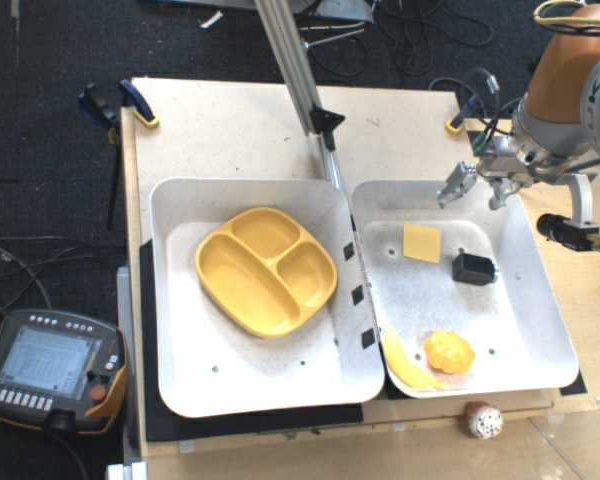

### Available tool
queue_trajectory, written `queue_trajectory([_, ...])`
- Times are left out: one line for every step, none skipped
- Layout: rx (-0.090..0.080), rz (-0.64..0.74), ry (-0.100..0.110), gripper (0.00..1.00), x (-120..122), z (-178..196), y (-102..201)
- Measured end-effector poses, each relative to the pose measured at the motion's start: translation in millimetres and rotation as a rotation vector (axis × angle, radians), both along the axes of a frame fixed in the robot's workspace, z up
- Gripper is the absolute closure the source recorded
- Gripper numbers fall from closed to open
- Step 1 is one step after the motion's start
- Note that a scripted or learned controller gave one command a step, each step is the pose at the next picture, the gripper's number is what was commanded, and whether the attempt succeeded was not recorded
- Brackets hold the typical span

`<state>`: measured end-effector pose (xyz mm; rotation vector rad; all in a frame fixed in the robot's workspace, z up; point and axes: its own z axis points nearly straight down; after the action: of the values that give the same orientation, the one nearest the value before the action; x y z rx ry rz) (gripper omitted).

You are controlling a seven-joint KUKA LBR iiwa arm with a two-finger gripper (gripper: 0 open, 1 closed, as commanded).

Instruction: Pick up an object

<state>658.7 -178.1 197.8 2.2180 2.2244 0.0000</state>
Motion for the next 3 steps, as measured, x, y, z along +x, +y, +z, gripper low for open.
queue_trajectory([-0.001, 0.000, 0.000, 0.00, 0, 0, 0])
queue_trajectory([0.001, -0.002, 0.006, 0.00, -6, -63, 1])
queue_trajectory([0.000, -0.001, 0.003, 0.00, -6, -105, 2])
